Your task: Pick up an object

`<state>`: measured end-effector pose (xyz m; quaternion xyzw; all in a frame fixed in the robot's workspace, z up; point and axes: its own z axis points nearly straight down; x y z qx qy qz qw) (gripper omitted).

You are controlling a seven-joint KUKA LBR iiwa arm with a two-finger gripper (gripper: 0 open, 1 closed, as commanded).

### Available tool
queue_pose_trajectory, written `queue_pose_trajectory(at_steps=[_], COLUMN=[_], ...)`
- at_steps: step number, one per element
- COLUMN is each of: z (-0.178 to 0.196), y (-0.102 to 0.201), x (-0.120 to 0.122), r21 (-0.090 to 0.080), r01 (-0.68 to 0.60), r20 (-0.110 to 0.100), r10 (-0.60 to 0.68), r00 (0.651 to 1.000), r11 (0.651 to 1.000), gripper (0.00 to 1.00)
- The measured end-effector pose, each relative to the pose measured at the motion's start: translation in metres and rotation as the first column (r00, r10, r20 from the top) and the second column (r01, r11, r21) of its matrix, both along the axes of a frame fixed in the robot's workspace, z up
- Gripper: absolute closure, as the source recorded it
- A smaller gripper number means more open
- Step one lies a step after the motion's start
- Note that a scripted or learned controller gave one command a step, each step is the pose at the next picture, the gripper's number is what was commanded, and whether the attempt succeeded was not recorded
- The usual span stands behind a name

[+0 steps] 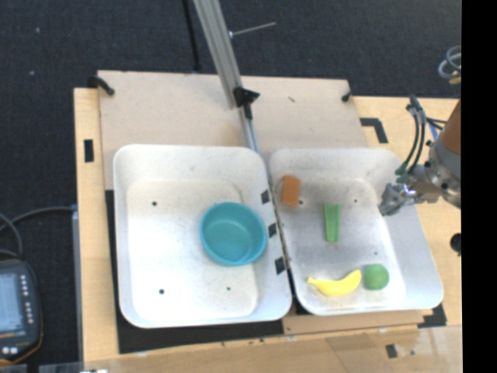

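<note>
Gripper point(390, 199) hovers over the right bin's point(411, 243) right rim; I cannot tell its state. I see the green block point(331, 223) lying lengthwise, near-to-far.

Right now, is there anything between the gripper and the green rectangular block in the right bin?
Nothing visible. The gripper is over the right white bin's right rim; bare floor separates it from the green rectangular block.

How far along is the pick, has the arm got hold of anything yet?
Nothing looks picked yet. The gripper sits at the right bin's right rim, with nothing visible in it. In that bin the orange block, green stick, banana and green ball all lie on the floor; the blue bowl sits in the left bin. Reaching, grasping and lifting are all left.
</note>
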<state>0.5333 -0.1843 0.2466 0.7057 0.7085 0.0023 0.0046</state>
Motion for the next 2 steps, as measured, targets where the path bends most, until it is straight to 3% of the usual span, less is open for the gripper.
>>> queue_pose_trajectory(at_steps=[1,2], z=[0.032,0.037], y=[-0.001,0.057], x=[0.002,0.013], r21=[0.001,0.003], r01=[0.000,-0.005], r20=[-0.004,-0.005], r10=[0.000,0.005], r00=[1.000,1.000], r11=[1.000,1.000], gripper=[1.00,1.00])
